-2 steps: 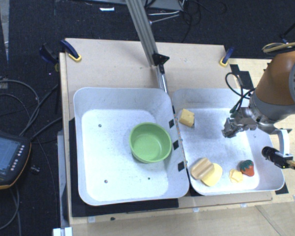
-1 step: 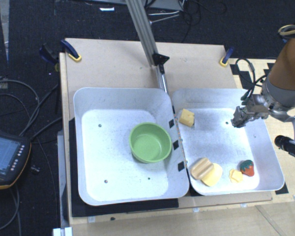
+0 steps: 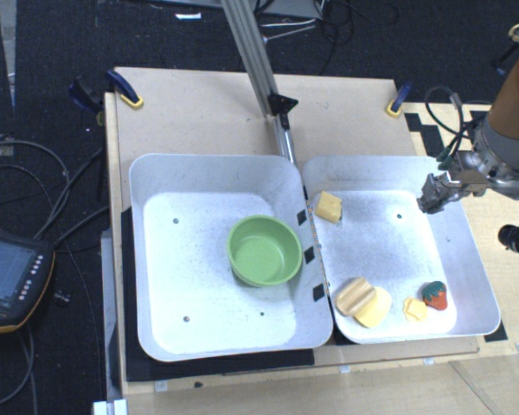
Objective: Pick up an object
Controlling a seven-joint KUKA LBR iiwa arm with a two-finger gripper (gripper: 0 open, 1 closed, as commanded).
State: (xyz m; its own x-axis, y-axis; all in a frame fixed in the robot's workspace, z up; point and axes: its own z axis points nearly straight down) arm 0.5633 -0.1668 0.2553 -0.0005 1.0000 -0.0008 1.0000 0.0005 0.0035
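A tan bench [image 3: 199, 111] carried two shallow white bins side by side; the left bin [image 3: 164, 232] held a green bowl [image 3: 264, 249]. The gripper [image 3: 434, 194] hung at the upper right edge of the right bin [image 3: 398, 249], carrying nothing visible; its open or clenched state could not be told from this angle. Candidate objects: a yellow block [image 3: 329, 207] lay at about 9 o'clock from the gripper, well apart. A pale yellow piece [image 3: 363, 301], a small yellow piece [image 3: 415, 309] and a red-and-green toy [image 3: 435, 296] lay toward 6 to 7 o'clock. The toy looked the closest pick, almost straight toward 6.
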